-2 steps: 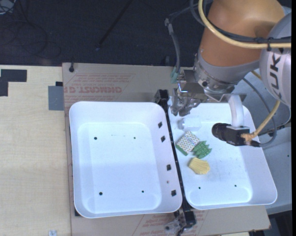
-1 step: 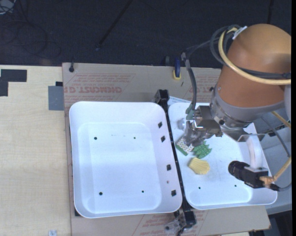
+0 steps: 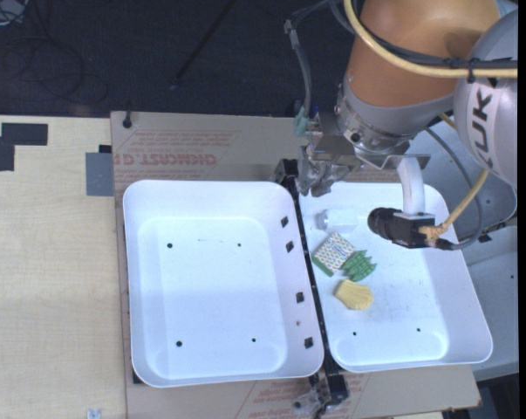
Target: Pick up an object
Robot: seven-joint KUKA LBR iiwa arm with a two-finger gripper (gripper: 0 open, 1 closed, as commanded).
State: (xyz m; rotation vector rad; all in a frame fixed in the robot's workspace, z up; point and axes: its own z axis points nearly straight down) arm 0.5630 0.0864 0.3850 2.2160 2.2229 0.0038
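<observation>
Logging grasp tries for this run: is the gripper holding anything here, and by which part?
Nothing shows between its fingers. The gripper hangs at the right bin's back-left corner, apart from the checkered pad, green piece and yellow piece.

arm point(image 3: 420, 68) above right bin point(image 3: 454, 321)

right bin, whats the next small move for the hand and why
Probably shift the hand toward the near side of the right bin and lower it. It hangs over the bin's far left corner, while the checked pad, green piece and yellow piece lie clustered nearer the camera.
</observation>
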